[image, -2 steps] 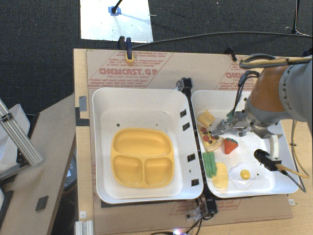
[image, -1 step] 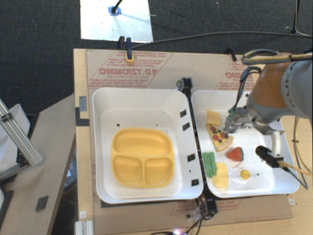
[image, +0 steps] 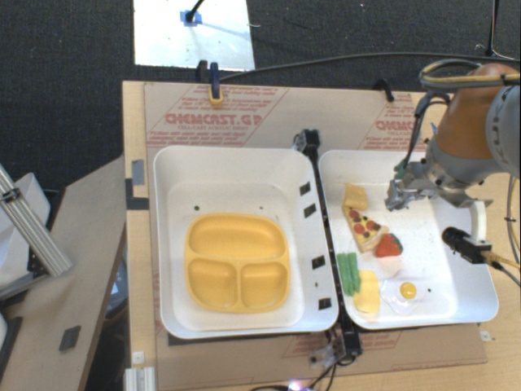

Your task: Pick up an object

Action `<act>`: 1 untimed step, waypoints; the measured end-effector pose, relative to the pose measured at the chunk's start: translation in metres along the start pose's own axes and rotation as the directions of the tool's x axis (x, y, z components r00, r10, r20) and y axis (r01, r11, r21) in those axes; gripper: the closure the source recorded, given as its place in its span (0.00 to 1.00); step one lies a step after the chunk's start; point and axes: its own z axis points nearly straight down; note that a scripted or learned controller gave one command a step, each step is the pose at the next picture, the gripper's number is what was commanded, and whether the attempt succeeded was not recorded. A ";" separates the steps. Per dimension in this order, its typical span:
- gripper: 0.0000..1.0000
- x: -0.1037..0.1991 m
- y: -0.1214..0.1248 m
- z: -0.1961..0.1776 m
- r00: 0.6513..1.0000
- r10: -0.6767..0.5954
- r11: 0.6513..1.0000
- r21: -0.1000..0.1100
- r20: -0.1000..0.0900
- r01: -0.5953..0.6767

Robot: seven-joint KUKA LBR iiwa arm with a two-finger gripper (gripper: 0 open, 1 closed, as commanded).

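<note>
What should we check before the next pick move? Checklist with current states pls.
1. Gripper over the right bin: ok, above its upper part.
2. Gripper lined up on a target: not ok, it sits right of the pizza slice.
3. Finger opening: cannot tell.
4. Items separated: not ok, pizza slice, strawberry, green piece and yellow piece are bunched together.
5. Easier target: ok, fried egg lies a little apart.
6. Left bin: ok, yellow divided tray inside.

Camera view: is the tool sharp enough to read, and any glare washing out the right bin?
Camera view: the tool looks soft and small, its fingers unreadable; the right bin is bright white but not blown out, with the pizza slice and fried egg showing clearly.
</note>
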 end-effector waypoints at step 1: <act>1.00 -0.010 0.003 -0.051 1.000 0.001 1.000 -0.002 0.001 -0.001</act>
